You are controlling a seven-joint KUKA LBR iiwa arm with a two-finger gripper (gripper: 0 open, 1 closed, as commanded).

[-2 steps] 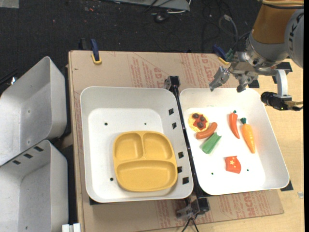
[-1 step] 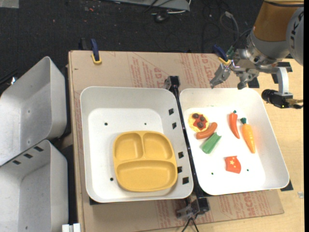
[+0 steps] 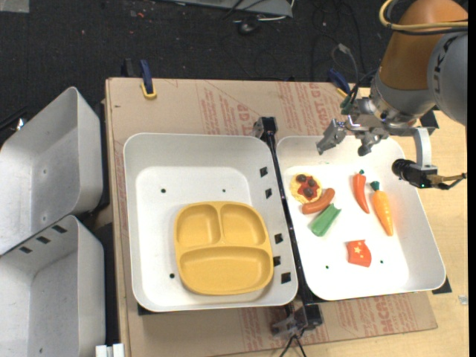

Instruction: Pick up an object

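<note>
Two shallow white bins sit side by side on the bench. The left bin [image 3: 145,199] contains a yellow divided tray [image 3: 223,248], lying flat toward the bin's 5 o'clock area.

The right bin [image 3: 416,270] contains the loose items, all resting on the floor of the bin:
- a small pizza-like toy [image 3: 306,187] at roughly 10 o'clock from the bin's centre;
- a sausage [image 3: 319,200] touching that toy's lower edge, lying at a slant;
- a green piece [image 3: 325,220] just below the sausage (possibly touching it; contact cannot be confirmed);
- a red chilli [image 3: 360,192] at about 12 o'clock from the centre, near upright in the frame;
- a carrot [image 3: 382,209] just beside the chilli at its 4 o'clock, green top pointing to 12 o'clock;
- a red block [image 3: 358,253] at about 6 o'clock, apart from the others.

The gripper [image 3: 346,137] hangs over the right bin's 12 o'clock edge, above and clear of all items. Its two fingers stand wide apart with nothing between them. The nearest item is the pizza-like toy, at the gripper's 7 o'clock.
</note>
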